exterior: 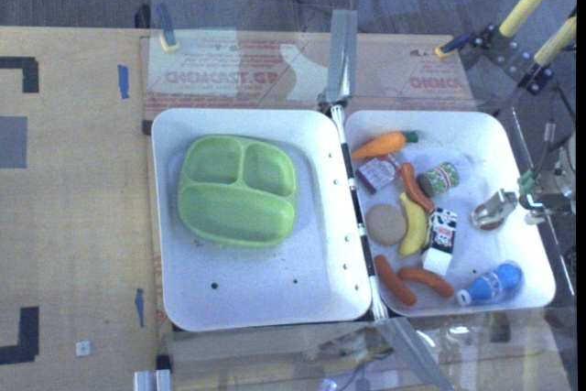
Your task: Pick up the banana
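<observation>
The yellow banana (414, 226) lies in the right bin (513, 142), near the bin's middle, its length running from upper left to lower right. A round brown cookie (386, 223) touches its left side. A small black-and-white carton (442, 236) lies against its right side. An orange-red sausage (417, 189) rests at its upper end.
The right bin also holds a carrot (380, 145), a purple sachet (376, 172), a small can (440, 178), a silvery object (493, 209), a blue bottle (491, 284) and two more sausages (408, 280). A green divided plate (238, 190) sits in the left bin (275, 298).
</observation>
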Controlling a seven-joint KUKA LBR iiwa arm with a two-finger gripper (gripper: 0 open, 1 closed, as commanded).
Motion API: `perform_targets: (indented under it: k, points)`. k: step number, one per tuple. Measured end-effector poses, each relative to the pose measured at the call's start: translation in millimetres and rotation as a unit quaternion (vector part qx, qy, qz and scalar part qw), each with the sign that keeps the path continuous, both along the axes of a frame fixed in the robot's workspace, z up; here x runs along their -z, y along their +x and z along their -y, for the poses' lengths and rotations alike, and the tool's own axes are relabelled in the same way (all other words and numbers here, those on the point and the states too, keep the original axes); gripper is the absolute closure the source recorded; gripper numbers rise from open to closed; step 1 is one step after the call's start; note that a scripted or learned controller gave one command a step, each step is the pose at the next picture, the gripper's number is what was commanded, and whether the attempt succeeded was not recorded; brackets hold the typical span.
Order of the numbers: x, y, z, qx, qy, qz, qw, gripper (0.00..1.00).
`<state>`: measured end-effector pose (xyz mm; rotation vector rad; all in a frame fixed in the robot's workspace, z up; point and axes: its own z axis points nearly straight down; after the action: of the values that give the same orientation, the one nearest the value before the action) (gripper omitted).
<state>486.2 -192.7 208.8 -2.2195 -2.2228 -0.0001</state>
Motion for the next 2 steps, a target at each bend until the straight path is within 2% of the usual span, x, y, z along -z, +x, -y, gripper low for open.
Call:
perform_targets:
  k: [1,2]
  points:
    - [0.0,0.0,0.0,0.000,0.0000,0.000,1.0000,0.00]
    - [53.6,34.6,-75.4,-0.027,0.0002,0.000,0.9996,0.00]
